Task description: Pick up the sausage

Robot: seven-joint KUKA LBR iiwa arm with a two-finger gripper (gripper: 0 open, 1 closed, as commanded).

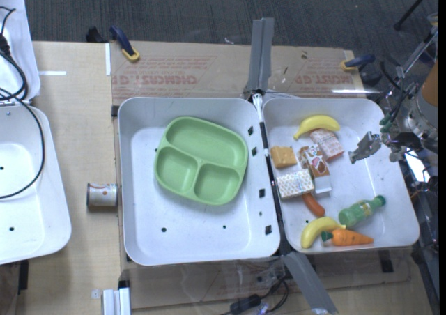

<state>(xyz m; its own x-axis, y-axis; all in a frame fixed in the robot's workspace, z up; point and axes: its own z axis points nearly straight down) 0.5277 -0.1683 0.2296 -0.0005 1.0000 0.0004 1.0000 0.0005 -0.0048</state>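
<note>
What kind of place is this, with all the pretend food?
Probably a robot test lab: two white bins sit on a bench, one full of toy food like a sausage and bananas, and a robot arm's claw hangs over it.

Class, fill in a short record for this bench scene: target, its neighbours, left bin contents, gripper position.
target: sausage, lying in the right bin
neighbours: patterned box at its upper end, banana below it
left bin: green divided plate
gripper: over the right bin's right side, apart from the sausage
</note>
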